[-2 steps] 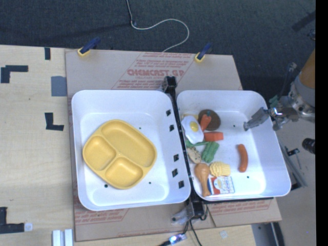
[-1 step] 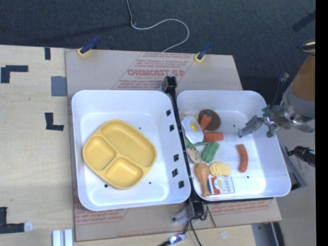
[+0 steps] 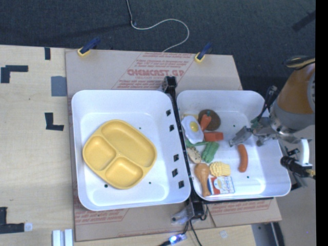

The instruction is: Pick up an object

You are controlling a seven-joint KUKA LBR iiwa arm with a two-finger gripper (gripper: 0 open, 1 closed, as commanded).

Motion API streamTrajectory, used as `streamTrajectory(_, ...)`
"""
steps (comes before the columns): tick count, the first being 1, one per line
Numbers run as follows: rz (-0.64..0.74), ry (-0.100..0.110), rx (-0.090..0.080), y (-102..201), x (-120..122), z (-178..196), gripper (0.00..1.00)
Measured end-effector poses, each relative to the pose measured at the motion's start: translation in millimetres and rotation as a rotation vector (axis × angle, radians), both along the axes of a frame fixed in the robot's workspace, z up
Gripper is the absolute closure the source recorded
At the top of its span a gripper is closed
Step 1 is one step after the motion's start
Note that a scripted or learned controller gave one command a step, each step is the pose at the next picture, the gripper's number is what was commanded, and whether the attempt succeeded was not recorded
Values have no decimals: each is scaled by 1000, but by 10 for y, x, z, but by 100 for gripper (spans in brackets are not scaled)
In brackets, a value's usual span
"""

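A: Hovering low over the right bin (image 3: 256, 97), the claw (image 3: 247, 135) has its fingers spread and nothing between them.

B: So the pick isn't made yet?

A: No. The red sausage (image 3: 242, 158) lies just below the claw, apart from it; the other toy food sits further left. Descent, closing and lift all remain, I'd judge.
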State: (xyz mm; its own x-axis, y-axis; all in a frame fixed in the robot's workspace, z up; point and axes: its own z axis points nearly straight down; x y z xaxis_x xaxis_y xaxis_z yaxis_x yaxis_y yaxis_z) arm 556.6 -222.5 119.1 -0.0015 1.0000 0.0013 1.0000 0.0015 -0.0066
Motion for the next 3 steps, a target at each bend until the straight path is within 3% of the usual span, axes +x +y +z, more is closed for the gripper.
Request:
streamTrajectory(1,1,-5,-2,12,0,-364,0)
streamTrajectory(2,1,-9,-5,8,12,-234,100)
streamTrajectory(3,0,-8,-1,91,-2,352,100)
